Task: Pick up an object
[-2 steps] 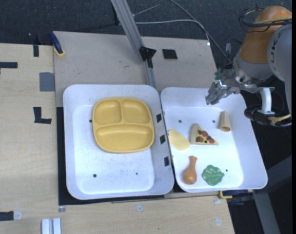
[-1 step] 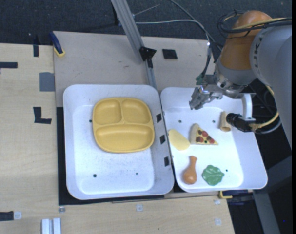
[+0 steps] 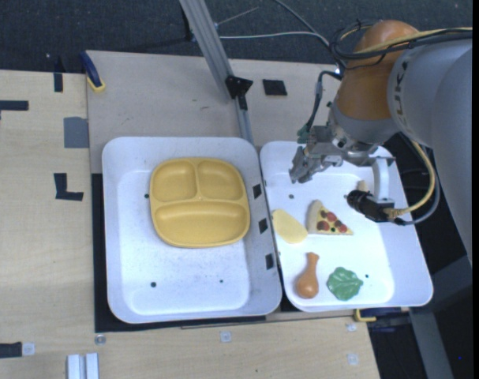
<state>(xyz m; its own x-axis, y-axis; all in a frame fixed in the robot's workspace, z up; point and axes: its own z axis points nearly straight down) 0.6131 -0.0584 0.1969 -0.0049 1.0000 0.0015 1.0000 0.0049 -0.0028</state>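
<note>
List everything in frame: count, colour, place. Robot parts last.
bins: 2, white, side by side on the bench
divided plate: 1, yellow, three compartments, in the left bin
pizza slice: 1, tan with red topping, middle of the right bin
pale wedge: 1, pale yellow, right bin, left of the pizza slice
drumstick: 1, orange-brown, front of the right bin
leafy green: 1, green, right of the drumstick
clip: 1, blue and yellow, bench's far left corner
pole: 1, grey metal, slanting down between the bins
arm: 1, grey with orange band, from the right
gripper: 1, grey, over the back of the right bin, nothing seen in it
</note>
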